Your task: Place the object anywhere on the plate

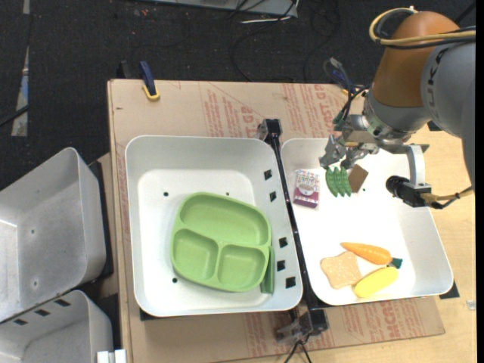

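Plate, green with three compartments, sits in the left bin. Nothing on it. Right bin, near edge: slice of toy bread touching a yellow lemon-shaped piece, with a toy carrot just behind both. Farther back by the divider between the bins: small pink-and-white packet, lying flat. Just right of it, a green ribbed toy directly under the gripper. A small brown piece touches the green toy's right side. Gripper hangs over the far part of the right bin, fingertips down at the green toy; grip state cannot be told, fingers blend with the toy at this angle. Arm comes in from the far right, orange band on top.
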`<state>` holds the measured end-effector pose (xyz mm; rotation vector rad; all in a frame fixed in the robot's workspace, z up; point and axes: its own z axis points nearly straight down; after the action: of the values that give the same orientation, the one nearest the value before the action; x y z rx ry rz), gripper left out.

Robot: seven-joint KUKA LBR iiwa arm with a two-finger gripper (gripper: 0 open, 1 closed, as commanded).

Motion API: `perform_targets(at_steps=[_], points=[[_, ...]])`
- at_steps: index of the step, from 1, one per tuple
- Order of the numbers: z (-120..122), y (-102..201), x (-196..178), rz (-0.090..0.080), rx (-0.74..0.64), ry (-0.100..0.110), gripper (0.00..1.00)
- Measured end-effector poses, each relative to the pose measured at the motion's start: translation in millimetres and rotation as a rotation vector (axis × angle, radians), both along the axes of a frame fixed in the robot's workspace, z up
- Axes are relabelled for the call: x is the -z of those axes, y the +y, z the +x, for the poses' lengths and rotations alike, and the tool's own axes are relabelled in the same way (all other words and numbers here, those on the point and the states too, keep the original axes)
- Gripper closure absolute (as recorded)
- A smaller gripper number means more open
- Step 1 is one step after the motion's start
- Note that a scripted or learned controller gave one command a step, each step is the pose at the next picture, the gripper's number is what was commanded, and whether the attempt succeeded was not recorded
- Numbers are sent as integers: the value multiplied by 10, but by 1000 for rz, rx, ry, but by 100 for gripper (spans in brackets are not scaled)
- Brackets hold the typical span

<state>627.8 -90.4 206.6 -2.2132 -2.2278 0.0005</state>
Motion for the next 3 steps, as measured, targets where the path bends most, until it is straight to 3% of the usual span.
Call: perform_targets(at_steps=[3], points=[[-416,1484,68,1,-2,2,100]])
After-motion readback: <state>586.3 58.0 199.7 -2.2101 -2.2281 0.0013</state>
